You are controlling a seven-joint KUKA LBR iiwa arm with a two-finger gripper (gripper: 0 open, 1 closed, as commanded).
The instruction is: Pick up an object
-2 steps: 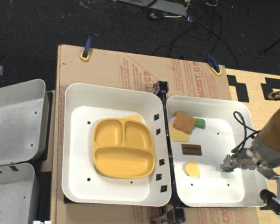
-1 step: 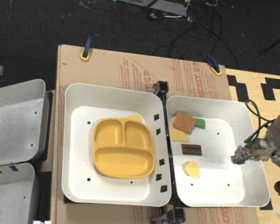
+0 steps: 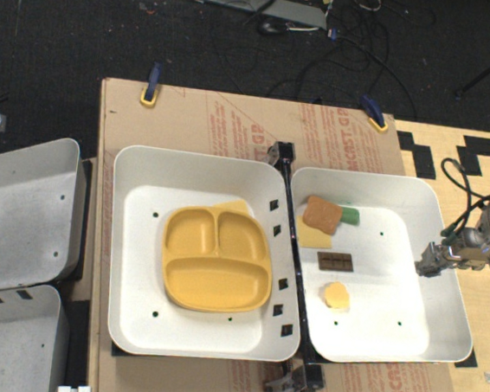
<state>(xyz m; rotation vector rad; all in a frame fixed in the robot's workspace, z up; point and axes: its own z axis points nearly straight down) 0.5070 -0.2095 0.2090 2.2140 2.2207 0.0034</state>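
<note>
The right bin holds a brown toast-like piece lying on a pale yellow slice, with a small green block beside it. Below them lie a dark brown chocolate bar and a small yellow round piece. My gripper hangs at the right bin's right wall, well to the right of all these objects, with nothing seen between its fingers.
The left bin holds a yellow three-compartment plate. A black divider runs between the bins. Both stand on a cardboard sheet with clamps at its back edge. Grey metal trays lie at the far left.
</note>
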